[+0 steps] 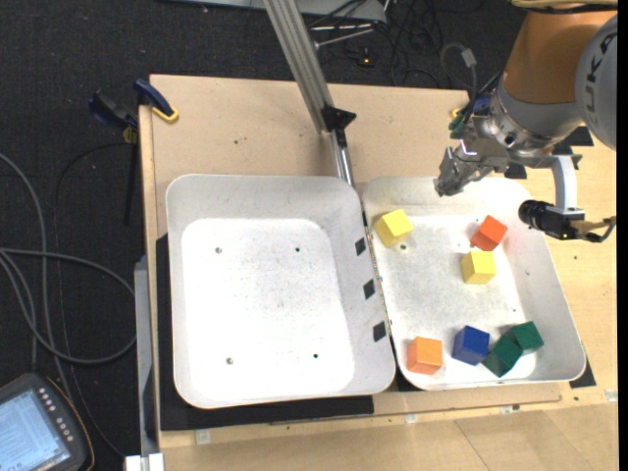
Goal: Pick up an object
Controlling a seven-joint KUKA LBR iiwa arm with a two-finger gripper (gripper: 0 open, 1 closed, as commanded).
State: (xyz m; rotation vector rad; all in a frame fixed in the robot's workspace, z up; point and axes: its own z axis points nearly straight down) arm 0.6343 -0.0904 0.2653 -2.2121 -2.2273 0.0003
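**Robot arm above the right bin of coloured blocks**

Camera view, looking down at a slant on a wooden bench (245, 116). Two shallow white bins sit side by side. The left bin (196, 204) is the larger-looking one. The right bin (549, 292) holds seven small blocks. A yellow block (394, 227) lies near the bin's upper left corner. An orange-red block (489, 232) sits toward the upper right, with a second yellow block (478, 266) just below it. Along the lower edge, from left to right, are an orange block (425, 354), a blue block (471, 344), a dark green block (503, 354) and another green block (527, 336); the two green ones touch.

The grey arm with its orange band (554, 37) reaches in from the right. Its gripper (449, 184) hangs over the upper rim of the right bin, between the first yellow block and the orange-red block, apart from both. The gripper is dark and small here; I cannot tell how its jaws stand. No block is seen between them.
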